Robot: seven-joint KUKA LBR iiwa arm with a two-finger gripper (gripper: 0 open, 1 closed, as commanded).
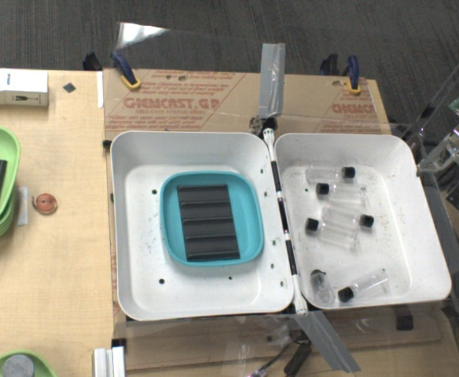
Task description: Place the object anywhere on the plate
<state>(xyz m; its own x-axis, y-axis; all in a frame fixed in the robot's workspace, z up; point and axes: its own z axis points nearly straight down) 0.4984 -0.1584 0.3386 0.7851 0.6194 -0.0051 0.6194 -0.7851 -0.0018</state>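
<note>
Left shallow white bin (135,234): holds the teal square plastic plate (170,230), roughly centred. A black ribbed insert (210,222) covers most of the plate's floor.

Right shallow white bin (418,234): holds the task's objects, several small clear plastic vials with black caps (341,232), lying on their sides. They are loosely scattered, some just beside each other in the middle. One vial (365,286) lies near the bin's front wall. None is on the plate.

Gripper: cannot tell whether it is wide, narrow or holding anything. Judged stage: pick not yet made, task at its start.

Risks from here:
- The vials are clear and round, so a grasp may close beside one rather than on it, or the vial may roll away under contact.
- The middle vials lie close together, so a descent there could nudge a neighbour or catch two.
- The front vial sits near the wall, which could block a clean approach.
- A vial released on the ribbed insert may roll; if released high, it could bounce over the rim into the bin.
</note>
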